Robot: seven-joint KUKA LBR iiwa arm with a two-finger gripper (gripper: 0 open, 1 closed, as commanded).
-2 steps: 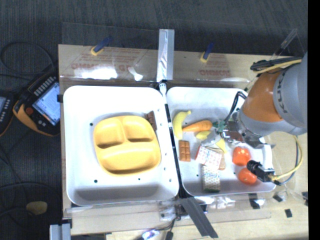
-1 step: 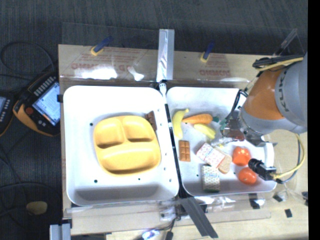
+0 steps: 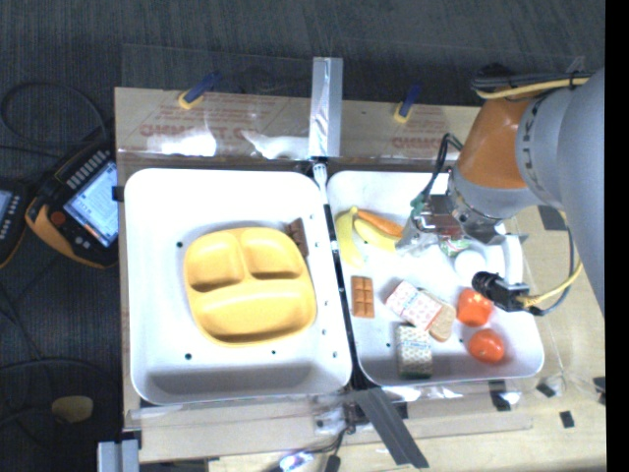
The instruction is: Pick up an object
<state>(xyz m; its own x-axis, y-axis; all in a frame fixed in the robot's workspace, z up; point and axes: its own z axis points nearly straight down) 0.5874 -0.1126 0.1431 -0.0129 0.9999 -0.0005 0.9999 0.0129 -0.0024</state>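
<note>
Gripper (image 3: 425,232) low in right bin (image 3: 531,367) near its back edge, beside carrot (image 3: 378,226) and banana (image 3: 346,239); jaw state indiscernible; risk: crowded toys could deflect a grasp.

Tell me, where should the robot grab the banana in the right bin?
Probably across its middle, coming straight down. The banana lies flat, curved along the right bin's left wall, narrow side to side. The carrot touches its upper end, so grip lower down.
</note>
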